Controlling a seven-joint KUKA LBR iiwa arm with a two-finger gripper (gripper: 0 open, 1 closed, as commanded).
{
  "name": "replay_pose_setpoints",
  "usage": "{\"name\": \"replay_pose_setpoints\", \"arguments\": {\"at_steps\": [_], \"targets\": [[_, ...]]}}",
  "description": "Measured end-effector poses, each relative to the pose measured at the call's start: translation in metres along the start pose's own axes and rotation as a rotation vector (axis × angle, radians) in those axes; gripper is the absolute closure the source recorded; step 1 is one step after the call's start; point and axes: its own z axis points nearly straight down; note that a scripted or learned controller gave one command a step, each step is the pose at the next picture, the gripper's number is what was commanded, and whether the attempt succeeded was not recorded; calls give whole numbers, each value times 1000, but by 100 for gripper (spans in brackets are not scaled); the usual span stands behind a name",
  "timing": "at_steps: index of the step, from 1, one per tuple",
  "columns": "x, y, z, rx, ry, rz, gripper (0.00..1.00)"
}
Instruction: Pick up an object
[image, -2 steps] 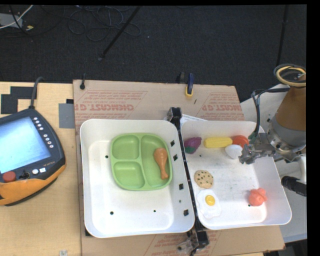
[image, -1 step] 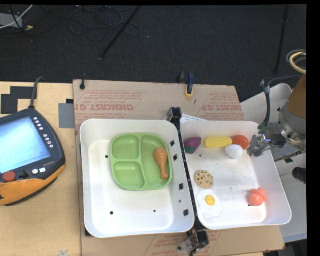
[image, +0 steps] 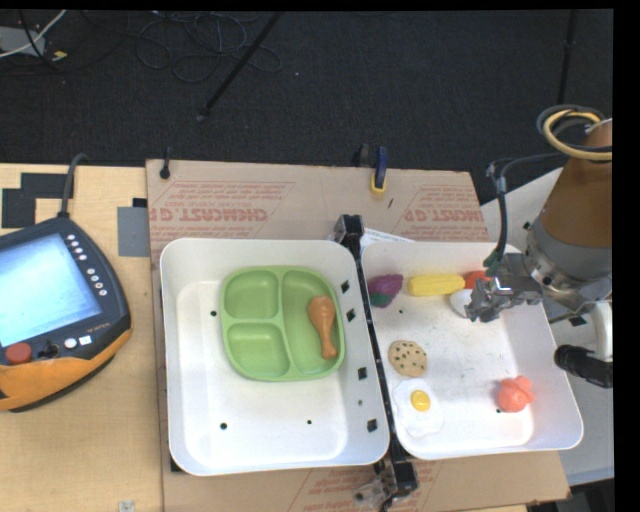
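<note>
Gripper (image: 487, 297) is seen low over the right bin (image: 545, 425), finger state cannot be told. Yellow corn (image: 436, 285) lies just to its left, long axis pointing toward the gripper; nothing seen held.

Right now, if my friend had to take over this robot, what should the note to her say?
Gripper: low over the top right part of the right bin, near the yellow corn. I cannot tell if the jaws are open or shut, and nothing shows between them.
Right bin: purple toy, corn, cookie, fried egg, pink-red toy.
Left bin: green divided plate with the drumstick in its right compartment.
Done: nothing picked up yet.
Left: grasp one object and lift it.
</note>
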Motion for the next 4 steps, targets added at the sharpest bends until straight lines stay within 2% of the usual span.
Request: {"name": "replay_pose_setpoints", "arguments": {"at_steps": [1, 2, 3, 4], "targets": [[48, -4, 3, 1, -1, 1, 100], [84, -22, 4, 2, -1, 1, 100], [78, -10, 12, 0, -3, 2, 100], [80, -25, 21, 3, -2, 2, 100]]}}
